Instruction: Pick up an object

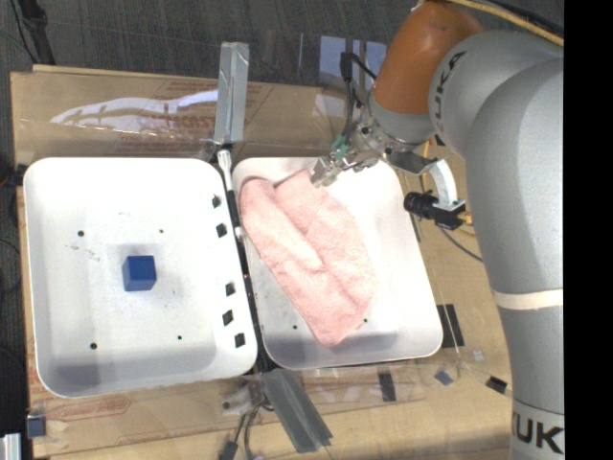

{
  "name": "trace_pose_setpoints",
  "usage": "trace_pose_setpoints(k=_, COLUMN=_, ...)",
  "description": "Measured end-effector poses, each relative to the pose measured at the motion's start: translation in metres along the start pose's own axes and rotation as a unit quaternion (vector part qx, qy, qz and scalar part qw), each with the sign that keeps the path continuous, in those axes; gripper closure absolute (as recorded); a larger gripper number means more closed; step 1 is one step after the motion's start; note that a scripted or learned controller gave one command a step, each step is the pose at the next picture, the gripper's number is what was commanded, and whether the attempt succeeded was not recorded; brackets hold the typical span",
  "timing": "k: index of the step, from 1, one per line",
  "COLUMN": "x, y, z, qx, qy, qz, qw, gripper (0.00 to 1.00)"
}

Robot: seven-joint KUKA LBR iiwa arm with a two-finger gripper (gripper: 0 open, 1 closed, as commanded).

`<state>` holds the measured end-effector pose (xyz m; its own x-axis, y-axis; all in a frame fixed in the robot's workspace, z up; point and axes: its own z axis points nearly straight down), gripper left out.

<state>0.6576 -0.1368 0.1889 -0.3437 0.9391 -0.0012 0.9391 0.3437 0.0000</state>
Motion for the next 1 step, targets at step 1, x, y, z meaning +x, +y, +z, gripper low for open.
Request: trace_pose_setpoints(k=1, x=0.0004, y=-0.0002, z=0.0009, qx=0.001, qy=0.001, qz=0.0, qw=1.0, gripper=0.0)
